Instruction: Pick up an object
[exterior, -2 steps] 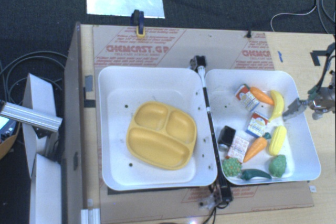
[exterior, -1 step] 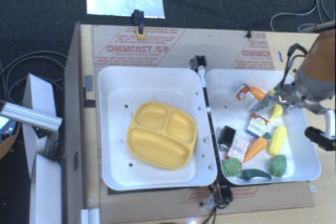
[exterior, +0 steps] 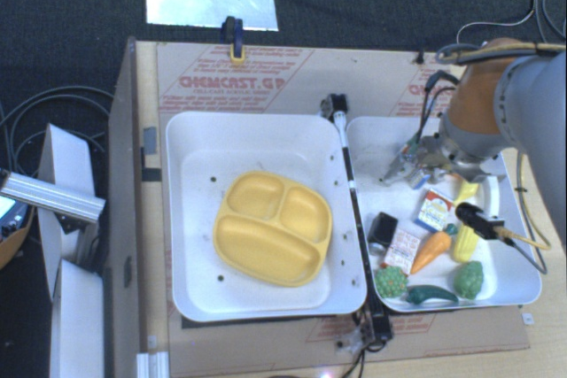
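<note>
The brown cardboard-covered bench (exterior: pixel 266 75) carries two shallow white bins side by side. The left white bin (exterior: pixel 190 190) holds a yellow plastic divided tray (exterior: pixel 273 227), lying flat near its middle. The grey arm with the orange band (exterior: pixel 496 102) reaches in from the right over the right white bin (exterior: pixel 372 137), and its two-finger gripper (exterior: pixel 404 165) hangs above that bin's bare upper part; from here I cannot tell how its jaws stand.

The small items cluster in the right bin's lower half: an orange toy carrot (exterior: pixel 431 250), a yellow toy corn cob (exterior: pixel 465 243), a green toy broccoli (exterior: pixel 391 282), a green bumpy toy vegetable (exterior: pixel 469 279), a dark green toy pepper (exterior: pixel 431 294), a small red-and-white carton (exterior: pixel 435 210), and a black rectangular block (exterior: pixel 383 229).
</note>
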Action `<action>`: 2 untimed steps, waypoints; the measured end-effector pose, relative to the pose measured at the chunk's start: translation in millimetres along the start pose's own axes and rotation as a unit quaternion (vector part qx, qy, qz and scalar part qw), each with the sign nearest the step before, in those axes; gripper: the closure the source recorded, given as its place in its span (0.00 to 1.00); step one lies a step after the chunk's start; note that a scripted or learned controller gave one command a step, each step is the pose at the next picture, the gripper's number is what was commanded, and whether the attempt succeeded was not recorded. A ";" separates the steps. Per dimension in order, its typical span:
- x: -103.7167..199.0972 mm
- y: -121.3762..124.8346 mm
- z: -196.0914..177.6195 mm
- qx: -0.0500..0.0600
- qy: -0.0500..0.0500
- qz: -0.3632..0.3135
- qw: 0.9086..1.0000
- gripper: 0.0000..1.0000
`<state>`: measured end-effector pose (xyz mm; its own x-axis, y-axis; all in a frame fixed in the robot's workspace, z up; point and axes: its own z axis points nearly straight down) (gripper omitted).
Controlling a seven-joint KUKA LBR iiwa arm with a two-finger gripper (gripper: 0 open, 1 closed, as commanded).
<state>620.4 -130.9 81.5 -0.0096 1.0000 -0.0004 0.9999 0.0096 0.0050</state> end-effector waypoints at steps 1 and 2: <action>-15.1 -17.0 -2.8 0.003 0.000 0.005 1.000 0.00; 30.0 39.3 1.4 0.022 0.002 0.006 1.000 0.00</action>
<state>659.4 -100.5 80.3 0.0028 1.0000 0.0041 0.9993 -0.0027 -0.0382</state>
